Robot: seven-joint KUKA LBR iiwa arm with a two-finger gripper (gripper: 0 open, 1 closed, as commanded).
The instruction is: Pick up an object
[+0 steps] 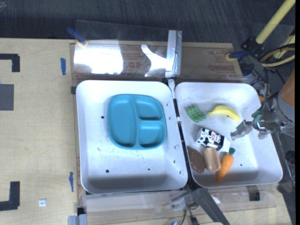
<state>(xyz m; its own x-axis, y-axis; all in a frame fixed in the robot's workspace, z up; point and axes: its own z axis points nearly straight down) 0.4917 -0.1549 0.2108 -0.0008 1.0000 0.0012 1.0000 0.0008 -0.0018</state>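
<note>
**Two bins, arm at right rim**

Left bin [89, 163]: blue divided tray [137, 121] lying flat near its middle. Right bin [267, 165]: green toy [195, 113] and yellow banana [224, 111] toward the back; black-and-white cow-patterned piece [209, 138] mid-bin; brown disc [196, 159], tan cylinder [212, 159] and orange carrot [224, 166] clustered at the front (touching or nearly so). Gripper [241, 130] sits over the bin's right half, near the banana, holding nothing visible.

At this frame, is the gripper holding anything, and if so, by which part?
Nothing is held. The gripper sits in the right bin, with no object between its fingers; the banana and the black-and-white cow toy lie apart from it.
</note>
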